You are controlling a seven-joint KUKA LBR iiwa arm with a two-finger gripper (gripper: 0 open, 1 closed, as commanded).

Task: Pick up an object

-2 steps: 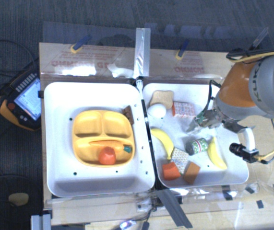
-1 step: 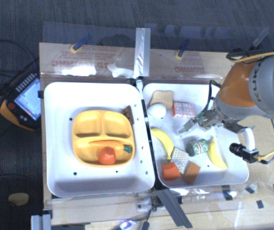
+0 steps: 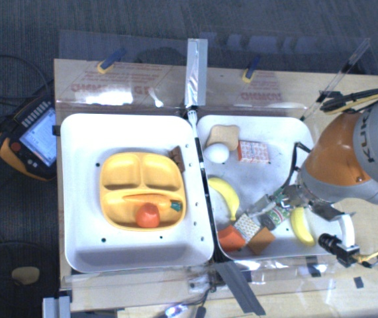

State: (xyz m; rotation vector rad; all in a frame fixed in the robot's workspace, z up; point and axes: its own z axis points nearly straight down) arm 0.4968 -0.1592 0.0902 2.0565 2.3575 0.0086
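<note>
Arm (image 3: 337, 158) above two bananas (image 3: 225, 196)

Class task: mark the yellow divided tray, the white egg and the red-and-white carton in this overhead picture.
yellow divided tray (image 3: 142, 174): camera view, on its upper compartments.
white egg (image 3: 216, 153): camera view, on its middle.
red-and-white carton (image 3: 253, 152): camera view, on its top face.

One fixed camera looked down at a slant on both white bins (image 3: 69, 177); the arm (image 3: 337, 158) entered from 3 o'clock.
</note>
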